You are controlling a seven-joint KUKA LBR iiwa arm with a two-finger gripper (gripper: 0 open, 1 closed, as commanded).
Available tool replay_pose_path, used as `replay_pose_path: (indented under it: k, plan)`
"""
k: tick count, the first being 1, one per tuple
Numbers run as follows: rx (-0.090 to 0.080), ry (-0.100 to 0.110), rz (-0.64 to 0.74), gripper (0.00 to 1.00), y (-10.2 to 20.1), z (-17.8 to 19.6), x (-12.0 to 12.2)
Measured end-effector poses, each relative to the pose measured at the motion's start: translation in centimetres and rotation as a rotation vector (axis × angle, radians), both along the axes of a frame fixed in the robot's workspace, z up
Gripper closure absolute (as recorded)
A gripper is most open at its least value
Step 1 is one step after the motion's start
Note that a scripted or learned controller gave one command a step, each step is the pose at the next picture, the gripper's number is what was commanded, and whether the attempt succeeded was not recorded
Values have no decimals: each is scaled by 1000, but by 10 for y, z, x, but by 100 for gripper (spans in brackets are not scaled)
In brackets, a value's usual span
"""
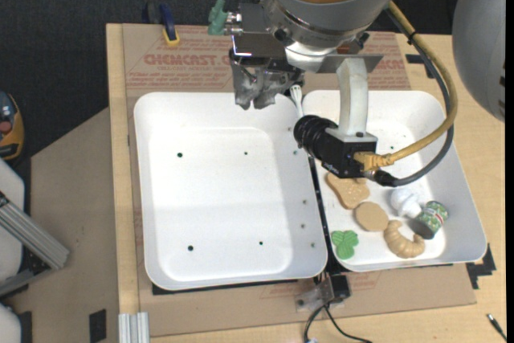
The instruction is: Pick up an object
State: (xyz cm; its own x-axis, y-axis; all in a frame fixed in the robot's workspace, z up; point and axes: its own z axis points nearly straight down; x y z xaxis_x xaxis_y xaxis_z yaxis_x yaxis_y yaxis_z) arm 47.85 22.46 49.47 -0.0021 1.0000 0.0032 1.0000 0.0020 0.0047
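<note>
1. The gripper (pixel 257 90) hangs at the upper centre of the frame, over the far rim of the left bin (pixel 209 197), just beside the seam with the right bin (pixel 418 120).
2. Whether it is released or clenched cannot be told (its tip reads as a grey blur).
3. The objects to pick lie in the right bin, at the lower right of the frame:
   - a tan bone-shaped biscuit (pixel 349 190), with a round cookie (pixel 371 216) just below it;
   - a croissant (pixel 403 240) further down;
   - a green leafy piece (pixel 345 243) in the bin's lower-left corner;
   - a green-and-white can (pixel 434 217) near the right rim, beside a small white piece (pixel 404 199).
4. All of them are well apart from the gripper.
5. Both bins rest on a brown board (pixel 128 60) with red print.
</note>
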Motion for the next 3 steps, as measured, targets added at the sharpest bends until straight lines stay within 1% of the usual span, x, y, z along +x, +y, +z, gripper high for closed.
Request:
replay_pose_path:
  k: [1, 2, 3]
  plan:
    - [0, -1, 0, 100, -2, 43, 1]
    - [-10, 18, -3, 100, 0, -82, -1]
    - [4, -10, 0, 100, 0, 48, 1]
